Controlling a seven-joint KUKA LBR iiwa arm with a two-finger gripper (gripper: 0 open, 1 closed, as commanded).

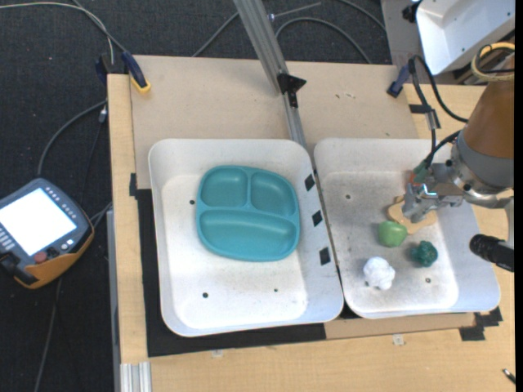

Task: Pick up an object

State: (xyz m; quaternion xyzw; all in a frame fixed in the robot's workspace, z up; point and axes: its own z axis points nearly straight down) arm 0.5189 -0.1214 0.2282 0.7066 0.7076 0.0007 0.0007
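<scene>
Bright even overhead light, soft faint shadows, mild glare on white bins point(245, 317), slightly soft focus

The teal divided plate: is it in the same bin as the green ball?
No, the teal divided plate lies in the left bin; the green ball sits in the right bin.
</scene>
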